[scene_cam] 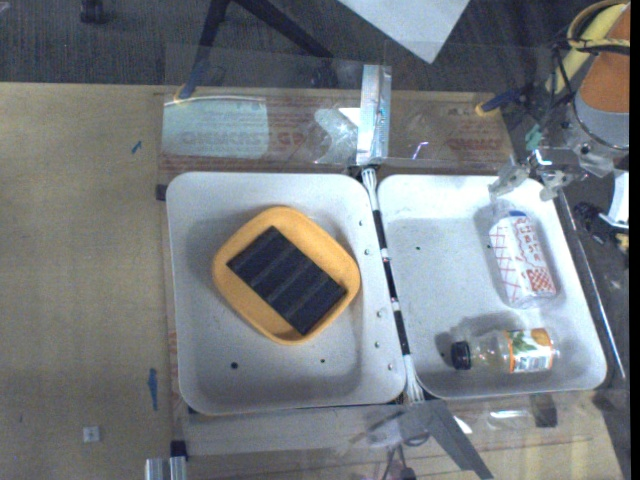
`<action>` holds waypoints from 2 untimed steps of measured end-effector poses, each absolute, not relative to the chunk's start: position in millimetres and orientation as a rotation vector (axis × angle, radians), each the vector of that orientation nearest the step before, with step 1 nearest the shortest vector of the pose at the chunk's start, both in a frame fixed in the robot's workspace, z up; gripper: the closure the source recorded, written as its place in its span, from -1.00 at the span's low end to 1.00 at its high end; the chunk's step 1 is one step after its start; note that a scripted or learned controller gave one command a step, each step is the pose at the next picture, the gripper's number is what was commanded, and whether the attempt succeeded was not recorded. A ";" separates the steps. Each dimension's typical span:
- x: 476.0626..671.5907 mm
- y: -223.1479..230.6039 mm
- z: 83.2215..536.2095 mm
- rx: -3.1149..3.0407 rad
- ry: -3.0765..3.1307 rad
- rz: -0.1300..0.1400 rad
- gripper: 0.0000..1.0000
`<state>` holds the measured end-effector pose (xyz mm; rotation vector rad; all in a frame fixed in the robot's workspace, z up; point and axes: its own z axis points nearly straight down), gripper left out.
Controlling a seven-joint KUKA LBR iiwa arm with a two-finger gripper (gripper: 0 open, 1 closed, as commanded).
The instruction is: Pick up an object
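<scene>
The end effector point(525, 173) hangs at the far right corner of the right bin point(440, 268), and whether it is released or clenched cannot be told at this size; nothing is seen between its parts. Just near of it lies a white packet point(520, 258) with a red pattern, its long side running near to far, close to the right wall. At the near wall lies a clear bottle point(505, 351) on its side, its black cap pointing left. The left bin point(190, 298) holds a yellow tray point(286, 272) with a dark ribbed panel, tilted. The packet is probably the closest target. To do the step well, the end effector should come straight down over the middle of the packet and close across its short width, because the soft wrapper may slip. The right wall is near the packet, so there is little room on that side. The middle of the right bin gives open space for approaching and lifting.
</scene>
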<state>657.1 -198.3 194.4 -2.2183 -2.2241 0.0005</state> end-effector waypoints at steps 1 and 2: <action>658.4 -197.8 205.7 -2.218 -2.231 0.000 1.00; 658.5 -197.3 205.5 -2.217 -2.231 0.000 -1.00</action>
